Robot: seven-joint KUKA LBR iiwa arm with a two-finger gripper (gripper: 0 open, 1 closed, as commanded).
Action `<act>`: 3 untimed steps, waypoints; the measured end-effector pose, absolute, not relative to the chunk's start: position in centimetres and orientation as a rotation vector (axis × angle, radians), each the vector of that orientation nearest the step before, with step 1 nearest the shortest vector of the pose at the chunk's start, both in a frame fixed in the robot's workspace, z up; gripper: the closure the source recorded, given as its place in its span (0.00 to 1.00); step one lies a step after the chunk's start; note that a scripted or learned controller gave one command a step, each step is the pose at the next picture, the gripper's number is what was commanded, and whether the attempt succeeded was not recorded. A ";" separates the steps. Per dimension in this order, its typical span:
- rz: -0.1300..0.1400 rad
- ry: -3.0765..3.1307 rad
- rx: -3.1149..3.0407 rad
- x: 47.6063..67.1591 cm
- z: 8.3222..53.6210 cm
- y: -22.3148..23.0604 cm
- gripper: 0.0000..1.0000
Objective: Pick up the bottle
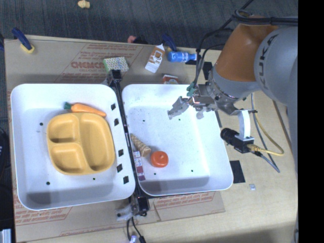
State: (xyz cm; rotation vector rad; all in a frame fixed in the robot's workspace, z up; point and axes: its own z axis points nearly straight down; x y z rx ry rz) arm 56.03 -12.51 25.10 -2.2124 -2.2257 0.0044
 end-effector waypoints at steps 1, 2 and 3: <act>0.007 -2.230 -2.206 56.1 26.1 -12.5 1.00; 0.006 -2.173 -2.264 52.3 24.3 -16.2 1.00; 0.004 -2.136 -2.298 47.6 18.5 -18.2 1.00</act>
